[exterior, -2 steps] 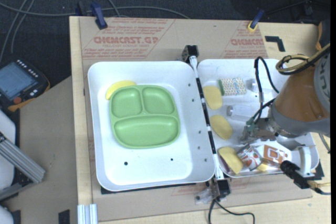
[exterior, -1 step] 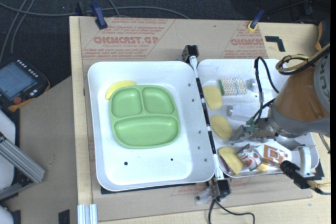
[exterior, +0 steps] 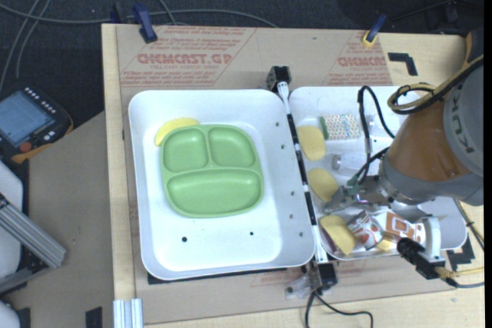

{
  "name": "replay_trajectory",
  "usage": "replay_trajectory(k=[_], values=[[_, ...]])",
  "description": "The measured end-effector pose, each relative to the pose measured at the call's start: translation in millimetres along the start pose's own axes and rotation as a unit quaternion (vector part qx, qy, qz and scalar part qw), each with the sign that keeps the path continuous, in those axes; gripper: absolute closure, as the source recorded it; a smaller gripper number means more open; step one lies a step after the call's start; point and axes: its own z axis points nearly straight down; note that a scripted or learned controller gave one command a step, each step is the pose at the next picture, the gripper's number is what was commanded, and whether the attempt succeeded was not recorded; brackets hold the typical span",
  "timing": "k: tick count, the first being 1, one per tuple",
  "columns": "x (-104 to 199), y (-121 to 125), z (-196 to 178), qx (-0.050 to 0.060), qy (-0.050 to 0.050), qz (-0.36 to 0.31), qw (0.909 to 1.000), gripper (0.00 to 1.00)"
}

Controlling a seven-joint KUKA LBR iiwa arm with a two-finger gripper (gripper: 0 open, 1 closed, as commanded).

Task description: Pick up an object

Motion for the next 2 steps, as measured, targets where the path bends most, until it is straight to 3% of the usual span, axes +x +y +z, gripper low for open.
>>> replay_trajectory(k=[2], values=[[-2.6, 0.0, 0.0, -0.001, 0.0, 0.0, 1.0, 0.0]])
